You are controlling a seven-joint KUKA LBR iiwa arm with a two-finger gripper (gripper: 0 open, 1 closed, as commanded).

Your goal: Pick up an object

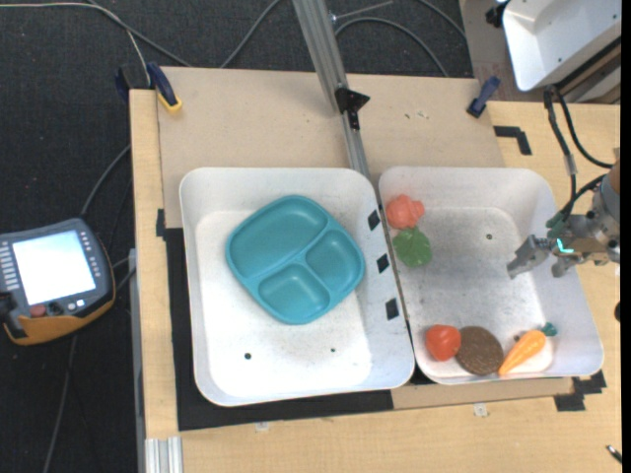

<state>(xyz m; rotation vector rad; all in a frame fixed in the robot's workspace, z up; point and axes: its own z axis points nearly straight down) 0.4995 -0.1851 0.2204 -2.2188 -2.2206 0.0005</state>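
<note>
The right bin (463, 190) holds several toy foods. An orange-red piece (404, 211) and a green piece (413, 248) lie by its left wall. Along its front edge sit a red tomato-like piece (443, 342), a brown round patty (479, 350) and an orange carrot (525, 351). My gripper (542, 261) hangs over the right side of this bin, above and slightly behind the carrot. It is open, with nothing between its fingers.
The left bin (212, 363) holds a teal divided plate (294, 258). A metal post (330, 67) rises behind the gap between the bins. A teach pendant (49, 276) lies on the floor to the left. Blue clamps mark the bench's back corners.
</note>
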